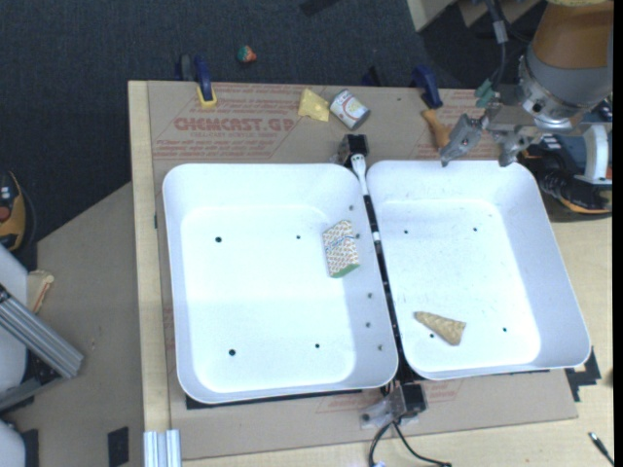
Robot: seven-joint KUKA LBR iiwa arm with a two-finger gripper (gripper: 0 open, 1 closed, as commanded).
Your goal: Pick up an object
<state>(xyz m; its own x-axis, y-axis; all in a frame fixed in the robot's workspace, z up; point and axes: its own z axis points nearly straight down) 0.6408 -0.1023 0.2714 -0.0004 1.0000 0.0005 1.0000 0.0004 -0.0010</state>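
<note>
- Nearest to where the camera looks down, the left bin (195,358) and the right bin (545,343) sit side by side on the bench, their rims touching along the middle seam.
- Up at about one o'clock, the arm (574,37) comes in from the right, its orange band showing above the grey wrist. The gripper (482,144) hangs over the far rim of the right bin, and its two fingers look spread apart with nothing between them.
- From where I stand, the pick has not begun: this looks like the approach, with the claw high and off to the back edge, well apart from anything it could take.
- Closest candidate is the tan wedge (440,326), lying flat at roughly five o'clock in the right bin, near the front wall. It looks small, thin and pointed at one end, so I'd guess the fingers must come down straddling its narrow width.
- Other choice: the patterned pouch (341,248), at about three o'clock in the left bin, close to the seam. It looks soft and crumpled, pale with a green edge.
- Next move, I reckon, calls for travel toward six o'clock and a descent squarely over the wedge.
</note>
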